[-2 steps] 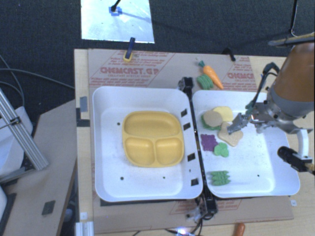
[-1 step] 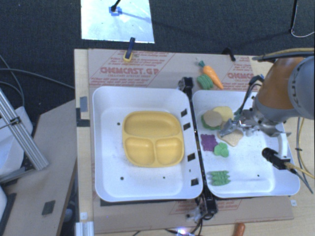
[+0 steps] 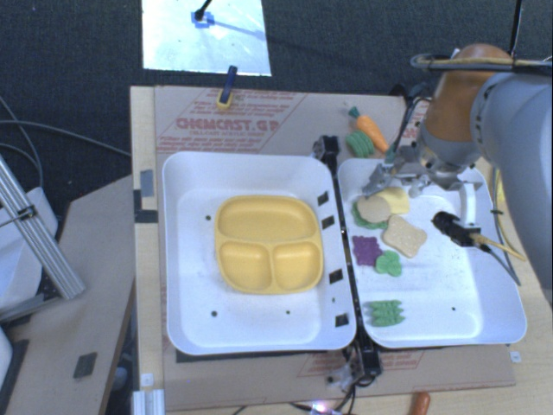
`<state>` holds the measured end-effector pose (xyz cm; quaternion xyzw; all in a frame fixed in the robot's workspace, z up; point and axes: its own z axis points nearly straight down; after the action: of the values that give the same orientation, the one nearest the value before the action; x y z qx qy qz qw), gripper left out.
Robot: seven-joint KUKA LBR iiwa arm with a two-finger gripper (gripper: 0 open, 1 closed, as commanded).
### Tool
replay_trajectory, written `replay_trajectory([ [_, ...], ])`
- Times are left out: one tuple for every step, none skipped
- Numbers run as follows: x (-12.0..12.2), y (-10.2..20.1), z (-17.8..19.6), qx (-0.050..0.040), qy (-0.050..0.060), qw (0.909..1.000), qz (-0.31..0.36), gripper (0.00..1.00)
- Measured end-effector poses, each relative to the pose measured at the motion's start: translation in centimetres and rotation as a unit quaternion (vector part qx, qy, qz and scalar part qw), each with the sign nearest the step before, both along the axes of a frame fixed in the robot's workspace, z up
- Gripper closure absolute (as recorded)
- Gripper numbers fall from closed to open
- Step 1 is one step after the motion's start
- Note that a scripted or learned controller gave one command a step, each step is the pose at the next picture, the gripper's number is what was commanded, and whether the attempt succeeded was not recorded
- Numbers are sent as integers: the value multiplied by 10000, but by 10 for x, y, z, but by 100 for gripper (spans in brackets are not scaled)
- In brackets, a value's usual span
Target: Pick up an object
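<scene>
Gripper (image 3: 390,178) (grip unclear) hovers over sandwich (image 3: 378,207), long axis left-right.

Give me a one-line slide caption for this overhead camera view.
Grey arm's gripper hovers over toy food in the right white bin; a yellow three-compartment plastic tray sits in the left white bin.

A yellow divided tray (image 3: 268,244) lies in the left bin (image 3: 186,188); a reflective sheet (image 3: 206,22) sits beyond the desk (image 3: 104,232).

Bright even overhead light, glare on white bins (image 3: 259,167), soft focus, faint shadows
</scene>
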<state>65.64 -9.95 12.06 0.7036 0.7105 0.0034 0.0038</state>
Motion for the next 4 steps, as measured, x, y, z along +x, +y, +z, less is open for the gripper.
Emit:
replay_trajectory([
  [-10, -29, -32, 17, 2, 10000, -53, 0],
  [14, -109, -32, 27, 33, 10000, -55, 0],
  [-70, -108, -36, 4, 62, 10000, -60, 0],
  [-133, -107, -37, 9, 71, 10000, -58, 0],
])
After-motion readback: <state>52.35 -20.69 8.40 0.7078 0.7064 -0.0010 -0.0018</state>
